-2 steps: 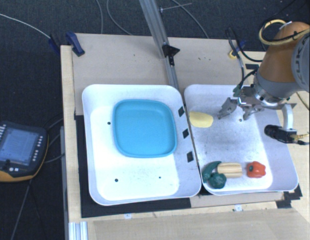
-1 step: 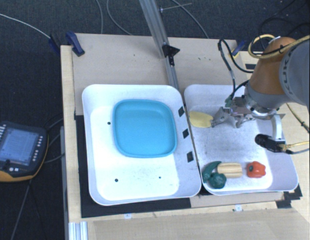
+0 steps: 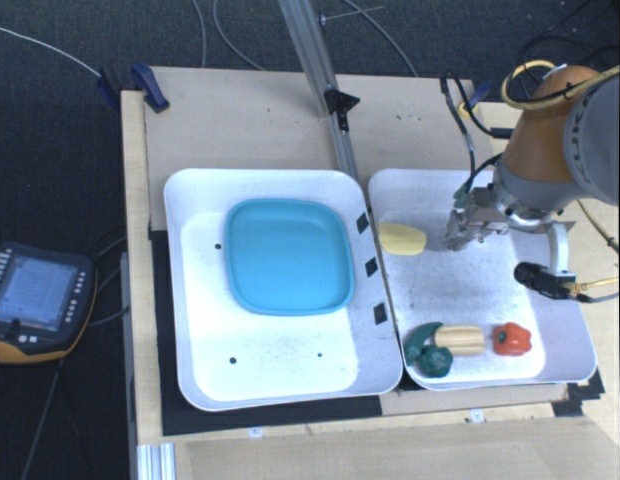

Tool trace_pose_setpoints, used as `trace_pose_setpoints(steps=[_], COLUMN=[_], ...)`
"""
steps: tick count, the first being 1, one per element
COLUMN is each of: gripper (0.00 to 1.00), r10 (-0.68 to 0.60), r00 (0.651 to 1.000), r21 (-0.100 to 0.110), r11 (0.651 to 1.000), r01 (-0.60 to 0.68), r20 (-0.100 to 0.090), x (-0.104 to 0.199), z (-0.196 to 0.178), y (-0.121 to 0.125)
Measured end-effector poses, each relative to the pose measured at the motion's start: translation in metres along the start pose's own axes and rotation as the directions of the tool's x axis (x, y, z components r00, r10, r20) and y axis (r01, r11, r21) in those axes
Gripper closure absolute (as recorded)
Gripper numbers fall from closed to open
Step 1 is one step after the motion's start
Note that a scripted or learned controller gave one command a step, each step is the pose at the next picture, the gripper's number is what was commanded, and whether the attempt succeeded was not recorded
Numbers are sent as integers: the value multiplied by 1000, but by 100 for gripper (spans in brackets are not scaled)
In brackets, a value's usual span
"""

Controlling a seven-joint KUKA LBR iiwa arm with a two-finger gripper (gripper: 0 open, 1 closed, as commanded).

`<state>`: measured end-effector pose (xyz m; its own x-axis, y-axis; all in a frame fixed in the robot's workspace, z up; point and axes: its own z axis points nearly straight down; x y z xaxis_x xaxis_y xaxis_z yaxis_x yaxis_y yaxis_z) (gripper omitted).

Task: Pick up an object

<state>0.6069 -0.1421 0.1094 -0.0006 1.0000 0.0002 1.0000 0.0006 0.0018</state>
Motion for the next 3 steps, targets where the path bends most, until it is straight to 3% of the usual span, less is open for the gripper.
trace_pose_setpoints(steps=[2,3], gripper=[100,100], r10=[0,0], r00=[1000,1000], r21=[-4,1], r11=[1000,1000], r01=[0,0], r20=[1,0], x=[-3,-3], z=[-121,-124], y=[8,8])
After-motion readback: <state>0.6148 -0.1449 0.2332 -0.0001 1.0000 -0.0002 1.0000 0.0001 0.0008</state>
